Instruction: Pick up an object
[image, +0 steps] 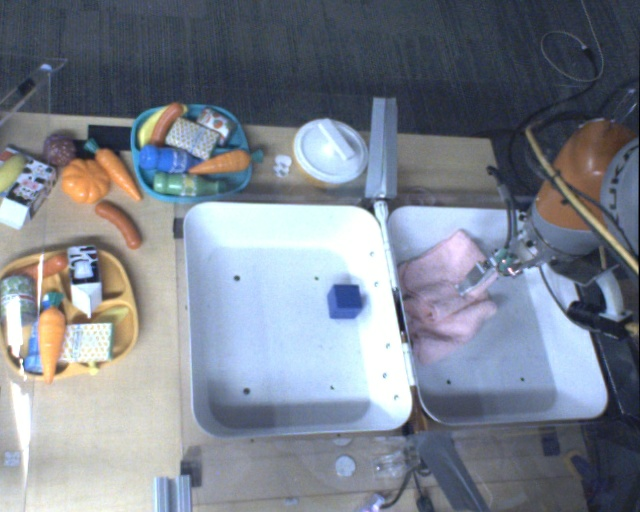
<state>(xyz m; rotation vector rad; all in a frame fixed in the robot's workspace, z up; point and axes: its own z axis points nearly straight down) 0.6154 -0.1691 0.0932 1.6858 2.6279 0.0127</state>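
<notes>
Pink crumpled cloth (445, 298) lies in the right white bin (520, 395), the hand (483, 275) low on its upper right edge; I cannot tell the hand's state. Risk, as I judge it: a thin fold slipping free on lifting.

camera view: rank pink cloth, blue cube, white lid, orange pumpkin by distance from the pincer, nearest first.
1. pink cloth: right bin, right at the pincer.
2. blue cube: left bin, left of the divider.
3. white lid: on the bench above the left bin.
4. orange pumpkin: far left of the bench.
</notes>
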